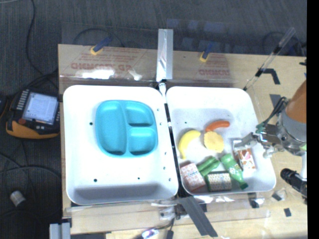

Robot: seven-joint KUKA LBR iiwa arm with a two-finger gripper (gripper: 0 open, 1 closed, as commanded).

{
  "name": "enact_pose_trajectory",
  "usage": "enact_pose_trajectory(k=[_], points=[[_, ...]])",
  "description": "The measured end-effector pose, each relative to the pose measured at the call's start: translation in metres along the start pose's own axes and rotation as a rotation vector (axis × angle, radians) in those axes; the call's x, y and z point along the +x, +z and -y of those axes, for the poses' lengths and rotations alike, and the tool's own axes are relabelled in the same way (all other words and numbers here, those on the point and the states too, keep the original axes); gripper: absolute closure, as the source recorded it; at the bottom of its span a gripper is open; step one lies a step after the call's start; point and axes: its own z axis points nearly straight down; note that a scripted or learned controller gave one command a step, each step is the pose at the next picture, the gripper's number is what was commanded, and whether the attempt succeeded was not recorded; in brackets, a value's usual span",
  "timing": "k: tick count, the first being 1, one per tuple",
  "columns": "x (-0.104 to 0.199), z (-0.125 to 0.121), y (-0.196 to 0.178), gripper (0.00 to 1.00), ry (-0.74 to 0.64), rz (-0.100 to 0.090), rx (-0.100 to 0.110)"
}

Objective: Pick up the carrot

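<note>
Carrot (217,125) lies in the right bin (209,94), a short orange piece with its long axis running nearly level across the view, tilted a little so the right end sits higher than the left. It rests well to the left of the fingers and somewhat farther up the bin floor, with bare white floor between them. Its lower left end is just beside a yellow lemon (188,141) and a pale round piece (214,141), close enough that I cannot tell whether they touch.

The gripper (247,144) reaches in over the bin's right wall, at the end of the grey arm (294,128). Its fingers are a tangle of metal from here, and I cannot tell whether they are apart or together. Nothing can be made out between them. Right below them stands a small red and white carton (246,160), very near or touching. Down and to the left lie green packets (222,167) and a speckled box (218,181).

The left bin (79,183) carries a blue tray (126,127), far to the left.
</note>
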Motion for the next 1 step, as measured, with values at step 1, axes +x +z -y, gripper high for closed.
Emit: enact_pose_trajectory(k=[1], points=[[0.0757,0.0152,0.0311,0.0,-0.205,-0.005,0.002]])
